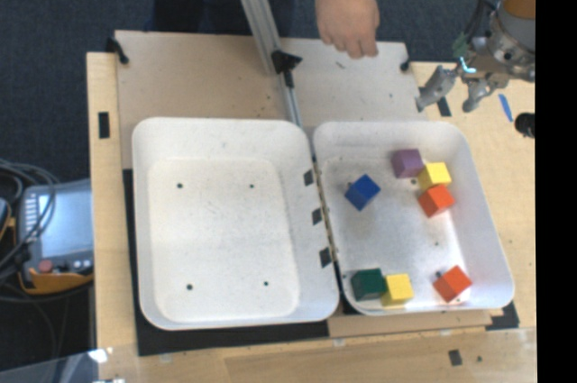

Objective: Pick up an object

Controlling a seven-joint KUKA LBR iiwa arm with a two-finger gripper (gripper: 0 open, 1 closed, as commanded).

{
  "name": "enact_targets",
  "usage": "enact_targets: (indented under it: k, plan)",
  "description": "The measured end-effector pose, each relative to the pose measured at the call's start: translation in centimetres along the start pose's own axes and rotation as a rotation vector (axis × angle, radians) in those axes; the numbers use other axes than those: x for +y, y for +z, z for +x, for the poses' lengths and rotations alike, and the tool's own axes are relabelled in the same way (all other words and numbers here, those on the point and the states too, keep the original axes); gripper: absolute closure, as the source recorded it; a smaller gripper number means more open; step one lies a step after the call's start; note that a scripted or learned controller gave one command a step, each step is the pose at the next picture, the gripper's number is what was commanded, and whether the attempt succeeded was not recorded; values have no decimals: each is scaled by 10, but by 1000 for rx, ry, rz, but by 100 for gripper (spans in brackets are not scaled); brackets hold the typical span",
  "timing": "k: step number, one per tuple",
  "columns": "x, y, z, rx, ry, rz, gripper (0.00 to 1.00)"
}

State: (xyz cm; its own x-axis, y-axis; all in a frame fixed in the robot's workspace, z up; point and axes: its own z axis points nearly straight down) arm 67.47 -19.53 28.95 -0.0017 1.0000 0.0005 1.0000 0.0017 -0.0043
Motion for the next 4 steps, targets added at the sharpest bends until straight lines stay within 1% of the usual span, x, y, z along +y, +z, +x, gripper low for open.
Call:
enact_targets:
  k: [1,2,4]
  plan:
    - [0,-4,0,-4,-3,-4,0]
    - [5,42,5,-2,-4,-2,0]
    - [3,125,7,-3,-5,-2,0]
